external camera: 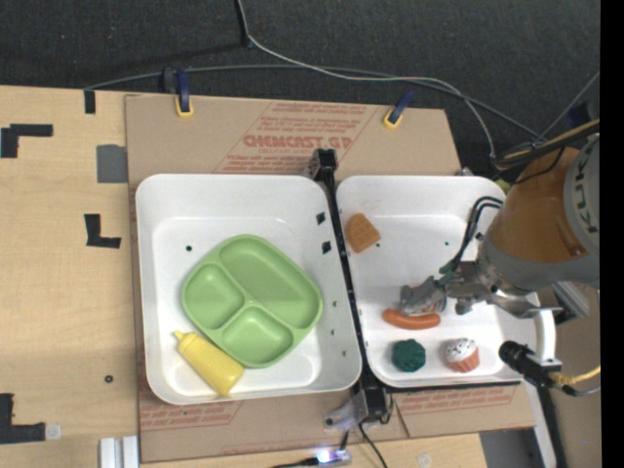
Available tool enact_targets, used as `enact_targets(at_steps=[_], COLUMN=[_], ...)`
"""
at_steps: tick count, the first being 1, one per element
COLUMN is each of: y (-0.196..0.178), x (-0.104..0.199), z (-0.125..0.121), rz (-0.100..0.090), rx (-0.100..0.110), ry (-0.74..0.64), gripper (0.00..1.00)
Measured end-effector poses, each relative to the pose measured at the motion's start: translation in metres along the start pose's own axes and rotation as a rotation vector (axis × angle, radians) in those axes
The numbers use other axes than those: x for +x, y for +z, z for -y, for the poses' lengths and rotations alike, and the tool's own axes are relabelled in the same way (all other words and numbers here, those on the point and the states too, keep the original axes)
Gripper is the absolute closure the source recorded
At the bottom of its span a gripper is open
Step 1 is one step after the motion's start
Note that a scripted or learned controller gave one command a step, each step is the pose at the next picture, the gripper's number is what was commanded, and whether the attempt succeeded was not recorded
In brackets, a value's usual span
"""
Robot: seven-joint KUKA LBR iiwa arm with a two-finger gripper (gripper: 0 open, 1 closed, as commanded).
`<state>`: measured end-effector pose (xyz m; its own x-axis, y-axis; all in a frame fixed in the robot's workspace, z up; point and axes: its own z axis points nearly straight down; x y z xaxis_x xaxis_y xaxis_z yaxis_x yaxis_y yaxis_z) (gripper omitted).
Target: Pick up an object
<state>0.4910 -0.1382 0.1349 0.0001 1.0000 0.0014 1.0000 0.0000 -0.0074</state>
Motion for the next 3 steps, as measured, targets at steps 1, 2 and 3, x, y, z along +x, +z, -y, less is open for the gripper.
enact_targets(at_steps=[1, 2, 3], y=[-0.012, -0.074, -0.132], x=[0.001, 0.002, 0.004], z=[-0.001, -0.006, -0.015], rz=[0.0, 0.003, 0.003], rx=[-0.003, -0.012, -0.012], ry=[-0.003, -0.002, -0.002], gripper=[1.0, 1.0, 1.0])
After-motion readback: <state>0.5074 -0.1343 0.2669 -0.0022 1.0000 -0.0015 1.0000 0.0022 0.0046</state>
